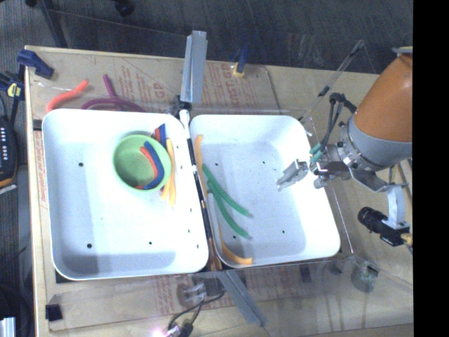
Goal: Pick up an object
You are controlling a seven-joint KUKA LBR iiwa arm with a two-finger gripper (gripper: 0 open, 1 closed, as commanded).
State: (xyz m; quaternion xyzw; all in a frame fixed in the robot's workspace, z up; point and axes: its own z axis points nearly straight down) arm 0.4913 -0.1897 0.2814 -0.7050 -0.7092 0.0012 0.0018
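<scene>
My gripper [303,177] hangs over the right side of the right bin [280,132], open, with nothing between its fingers. Two long green strips [226,199] lie on the left part of that bin's floor, well to the left of the gripper. An orange strip [198,153] runs along the bin's left wall and another orange piece [235,257] lies at its front edge. In the left bin [77,216] stands a green bowl [135,163] with red, blue and orange strips [158,159] draped over its right rim.
A metal bar [194,65] sticks out behind the gap between the bins. An orange-red piece [66,95] and a purple cable [112,104] lie on the bench behind the left bin. Blue clamps [242,58] grip the bench's far edge.
</scene>
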